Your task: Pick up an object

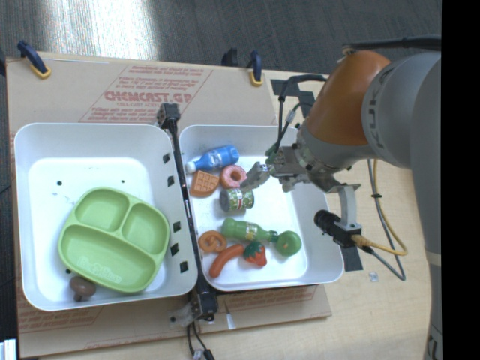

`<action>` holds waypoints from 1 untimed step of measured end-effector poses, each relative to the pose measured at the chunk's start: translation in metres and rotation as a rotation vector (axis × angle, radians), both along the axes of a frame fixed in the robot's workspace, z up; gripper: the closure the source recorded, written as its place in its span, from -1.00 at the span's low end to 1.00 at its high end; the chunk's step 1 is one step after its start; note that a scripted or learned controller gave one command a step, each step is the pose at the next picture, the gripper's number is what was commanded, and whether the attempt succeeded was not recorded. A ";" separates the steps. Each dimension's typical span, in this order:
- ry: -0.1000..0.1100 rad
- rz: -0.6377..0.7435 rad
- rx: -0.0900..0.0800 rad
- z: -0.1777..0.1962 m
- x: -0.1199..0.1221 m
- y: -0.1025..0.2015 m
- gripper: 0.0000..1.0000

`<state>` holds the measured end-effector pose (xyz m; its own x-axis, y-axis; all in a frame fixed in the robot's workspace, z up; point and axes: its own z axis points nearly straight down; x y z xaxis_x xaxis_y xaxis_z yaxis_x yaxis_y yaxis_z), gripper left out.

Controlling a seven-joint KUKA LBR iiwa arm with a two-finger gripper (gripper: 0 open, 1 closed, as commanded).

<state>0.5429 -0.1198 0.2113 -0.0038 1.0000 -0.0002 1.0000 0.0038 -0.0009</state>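
two bins (30,201), end effector (259,175) over doughnut (234,176)

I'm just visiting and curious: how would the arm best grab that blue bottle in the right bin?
Probably across the middle of the blue bottle, from straight above. It lies on its side, long and narrow, so fingers could close across its width. The waffle sits close below it, so the far side near the bin wall looks tight.
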 end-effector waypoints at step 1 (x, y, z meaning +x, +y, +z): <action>-0.004 0.000 -0.002 -0.104 0.058 -0.051 -1.00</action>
